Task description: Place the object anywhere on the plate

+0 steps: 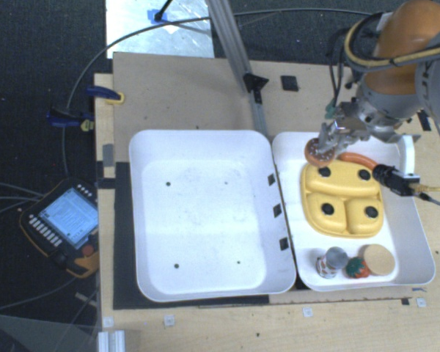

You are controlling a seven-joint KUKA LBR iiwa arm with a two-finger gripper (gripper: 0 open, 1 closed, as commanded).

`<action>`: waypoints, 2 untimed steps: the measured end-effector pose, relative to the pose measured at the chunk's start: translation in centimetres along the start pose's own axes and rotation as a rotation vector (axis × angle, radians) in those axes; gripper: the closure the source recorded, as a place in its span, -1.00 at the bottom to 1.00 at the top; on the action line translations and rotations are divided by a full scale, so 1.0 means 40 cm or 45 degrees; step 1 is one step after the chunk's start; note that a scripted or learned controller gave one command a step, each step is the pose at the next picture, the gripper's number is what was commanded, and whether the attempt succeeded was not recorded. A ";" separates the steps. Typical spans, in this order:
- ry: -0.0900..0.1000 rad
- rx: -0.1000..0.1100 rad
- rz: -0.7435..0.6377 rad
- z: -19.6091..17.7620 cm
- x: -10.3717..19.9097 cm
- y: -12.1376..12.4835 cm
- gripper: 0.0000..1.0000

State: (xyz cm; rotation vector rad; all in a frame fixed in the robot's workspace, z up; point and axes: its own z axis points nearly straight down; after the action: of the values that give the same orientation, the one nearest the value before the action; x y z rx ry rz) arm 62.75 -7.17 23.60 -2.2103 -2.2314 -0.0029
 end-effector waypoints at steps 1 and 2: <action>0.000 0.003 0.001 0.032 0.121 -0.061 1.00; 0.000 0.003 0.001 0.009 0.233 -0.125 1.00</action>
State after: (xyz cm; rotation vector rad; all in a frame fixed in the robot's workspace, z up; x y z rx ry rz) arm 57.66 2.10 23.25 -2.2103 -2.2291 -0.0006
